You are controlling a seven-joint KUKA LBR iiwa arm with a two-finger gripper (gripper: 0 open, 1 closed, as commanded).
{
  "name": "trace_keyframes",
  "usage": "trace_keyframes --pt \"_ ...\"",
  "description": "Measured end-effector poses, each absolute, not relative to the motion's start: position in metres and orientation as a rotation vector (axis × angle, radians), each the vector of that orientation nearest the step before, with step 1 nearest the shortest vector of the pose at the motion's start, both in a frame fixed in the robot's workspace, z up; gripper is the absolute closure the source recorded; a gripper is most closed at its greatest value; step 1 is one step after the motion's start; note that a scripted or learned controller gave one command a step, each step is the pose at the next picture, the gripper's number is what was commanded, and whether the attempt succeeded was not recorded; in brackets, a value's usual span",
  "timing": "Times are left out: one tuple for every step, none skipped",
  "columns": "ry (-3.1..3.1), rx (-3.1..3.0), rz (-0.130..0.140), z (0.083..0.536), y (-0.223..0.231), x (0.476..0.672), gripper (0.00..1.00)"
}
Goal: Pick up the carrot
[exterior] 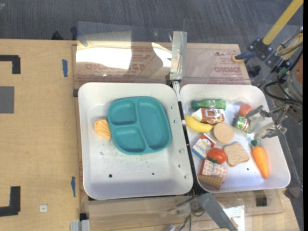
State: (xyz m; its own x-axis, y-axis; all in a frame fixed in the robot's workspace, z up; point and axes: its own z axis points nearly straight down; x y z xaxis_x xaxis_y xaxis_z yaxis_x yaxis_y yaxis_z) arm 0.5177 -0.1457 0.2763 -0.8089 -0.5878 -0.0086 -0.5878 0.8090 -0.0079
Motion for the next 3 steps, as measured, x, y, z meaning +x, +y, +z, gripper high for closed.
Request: trace_keyframes --pt "2.969 -1.019 0.004 0.241 -0.098 0.487 1.00" --pt "2.747 -1.525 0.006 0.153 -0.163 0.504 1.00" --pt "2.421 -1.994 -0.004 0.088 -0.199 0.482 1.00"
